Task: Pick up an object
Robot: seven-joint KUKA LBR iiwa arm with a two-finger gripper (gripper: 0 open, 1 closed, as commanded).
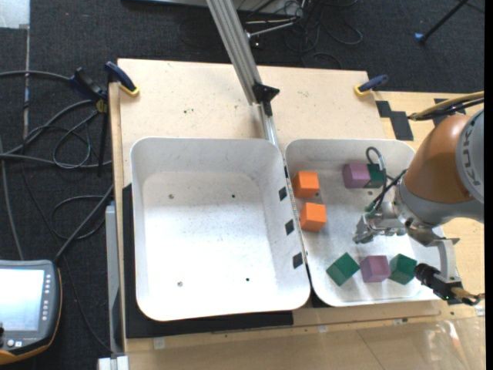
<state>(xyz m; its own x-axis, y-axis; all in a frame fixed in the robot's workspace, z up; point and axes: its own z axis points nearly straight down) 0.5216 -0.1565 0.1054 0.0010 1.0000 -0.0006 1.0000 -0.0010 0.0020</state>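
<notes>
Blocks (313, 216) in right bin (327, 297), gripper (373, 230) above

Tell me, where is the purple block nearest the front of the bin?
In the camera view, that purple block lies in the right bin, near its front edge, between two green blocks.

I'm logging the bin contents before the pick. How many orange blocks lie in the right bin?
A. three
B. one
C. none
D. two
D: two orange blocks sit near the right bin's left wall, one just above the other, apart from the purple and green blocks.
</notes>
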